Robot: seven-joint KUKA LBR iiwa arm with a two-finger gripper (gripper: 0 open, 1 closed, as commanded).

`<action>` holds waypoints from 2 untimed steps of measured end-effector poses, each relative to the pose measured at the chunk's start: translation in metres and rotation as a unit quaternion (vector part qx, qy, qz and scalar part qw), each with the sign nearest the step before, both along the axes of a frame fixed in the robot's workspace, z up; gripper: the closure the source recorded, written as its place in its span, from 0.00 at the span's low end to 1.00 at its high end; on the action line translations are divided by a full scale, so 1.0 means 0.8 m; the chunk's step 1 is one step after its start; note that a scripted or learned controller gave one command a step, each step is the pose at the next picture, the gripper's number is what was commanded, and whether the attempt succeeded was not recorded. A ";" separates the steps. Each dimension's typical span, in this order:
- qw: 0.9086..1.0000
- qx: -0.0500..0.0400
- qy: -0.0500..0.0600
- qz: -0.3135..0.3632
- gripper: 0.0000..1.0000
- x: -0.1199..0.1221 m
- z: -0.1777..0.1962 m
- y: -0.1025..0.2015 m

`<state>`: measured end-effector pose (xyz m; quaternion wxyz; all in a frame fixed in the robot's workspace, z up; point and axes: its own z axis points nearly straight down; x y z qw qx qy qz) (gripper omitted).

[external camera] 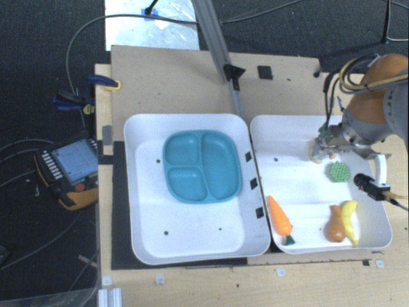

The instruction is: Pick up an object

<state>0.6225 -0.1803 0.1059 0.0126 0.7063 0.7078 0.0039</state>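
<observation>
The gripper (324,147) hovers low in the right bin (291,133), its grasp state impossible to tell, so it does best to centre over the nearby green ball (339,171) just beside it before descending squarely.

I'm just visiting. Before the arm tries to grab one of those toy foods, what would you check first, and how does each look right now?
1. Claw over the right bin: ok.
2. Claw carrying nothing: cannot tell.
3. Green ball free of neighbours: ok.
4. Carrot away from the wall: not ok, it lies at the left rim.
5. Banana separate from the orange pear-shaped toy: not ok, touching.
6. Blue divided plate out of the way: ok, in the left bin.
</observation>
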 end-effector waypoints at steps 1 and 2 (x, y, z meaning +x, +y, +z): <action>1.000 0.005 0.008 0.002 1.00 0.015 0.066 -0.001; 1.000 0.005 0.008 0.002 1.00 0.019 0.144 -0.011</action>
